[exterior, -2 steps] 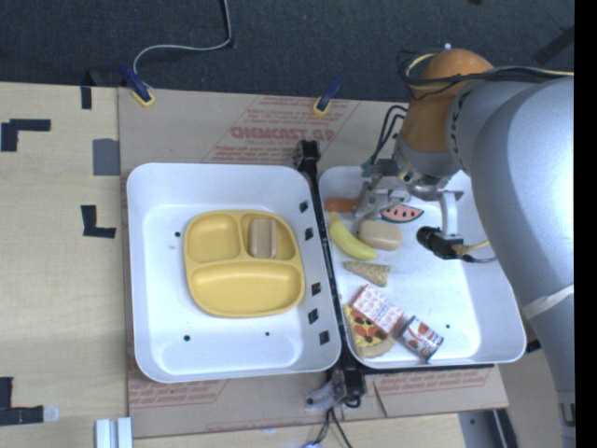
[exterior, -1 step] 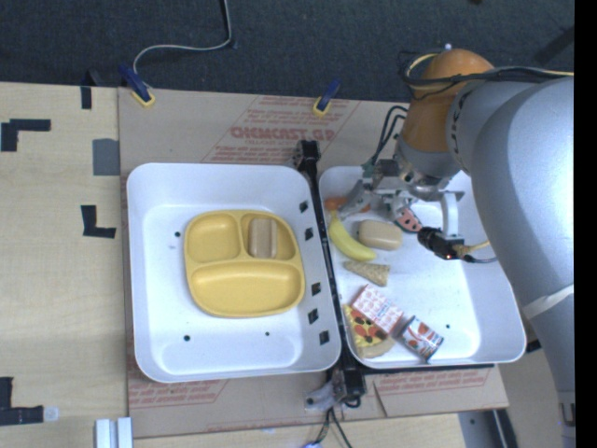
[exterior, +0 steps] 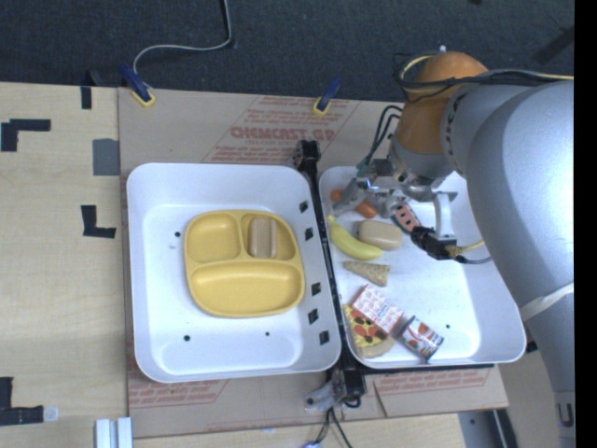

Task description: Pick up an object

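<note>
Arm (exterior: 508, 157) comes in from the right, grey w/ orange band (exterior: 434, 101) above the wrist, reaching down into the upper part of the right bin (exterior: 466, 329). Pincer (exterior: 381, 192) sits low over the bin's top-left corner, just above a beige oval item (exterior: 381, 234). Can't tell if the pincer is released or clenched; nothing seen gripped.

Right bin contents: yellow banana (exterior: 350, 241) touching the beige oval's left side, a small orange-red piece (exterior: 367, 210) just above them near the pincer, a tan wedge (exterior: 367, 271) below the banana. Lower down: pizza slice toy (exterior: 367, 334), red/white carton (exterior: 378, 308) beside it, small red can (exterior: 422, 337) to the right.

Left bin (exterior: 154, 250) holds a yellow divided tray (exterior: 244, 262) w/ a brownish block (exterior: 263, 238) in its upper-right compartment.

Both bins rest on a cardboard sheet (exterior: 224, 124) on the worktop (exterior: 47, 278).
</note>
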Robot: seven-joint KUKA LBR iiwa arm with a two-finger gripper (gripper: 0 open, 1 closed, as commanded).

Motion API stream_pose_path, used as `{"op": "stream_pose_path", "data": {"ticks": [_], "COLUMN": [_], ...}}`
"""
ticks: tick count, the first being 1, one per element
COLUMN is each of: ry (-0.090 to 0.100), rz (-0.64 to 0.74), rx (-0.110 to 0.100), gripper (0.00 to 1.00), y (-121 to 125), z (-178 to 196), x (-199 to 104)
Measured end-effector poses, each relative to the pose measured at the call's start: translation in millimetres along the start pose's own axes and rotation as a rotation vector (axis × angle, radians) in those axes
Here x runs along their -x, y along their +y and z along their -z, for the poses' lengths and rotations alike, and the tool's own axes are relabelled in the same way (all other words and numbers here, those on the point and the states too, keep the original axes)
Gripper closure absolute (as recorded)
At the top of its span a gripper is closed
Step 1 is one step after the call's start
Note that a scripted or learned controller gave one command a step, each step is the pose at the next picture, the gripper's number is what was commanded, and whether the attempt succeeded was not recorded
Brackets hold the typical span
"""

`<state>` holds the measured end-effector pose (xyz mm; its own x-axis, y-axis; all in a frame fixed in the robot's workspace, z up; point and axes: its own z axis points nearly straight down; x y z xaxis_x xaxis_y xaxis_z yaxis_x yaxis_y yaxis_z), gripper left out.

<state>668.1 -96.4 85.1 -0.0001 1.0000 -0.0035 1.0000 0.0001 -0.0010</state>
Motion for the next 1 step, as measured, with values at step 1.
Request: {"op": "stream_pose_path", "data": {"ticks": [1], "ry": [0.0], "rz": [0.001], "rx": [-0.003], "gripper": [1.0], "y": [-0.5], "z": [9.3], "x": [-0.2]}}
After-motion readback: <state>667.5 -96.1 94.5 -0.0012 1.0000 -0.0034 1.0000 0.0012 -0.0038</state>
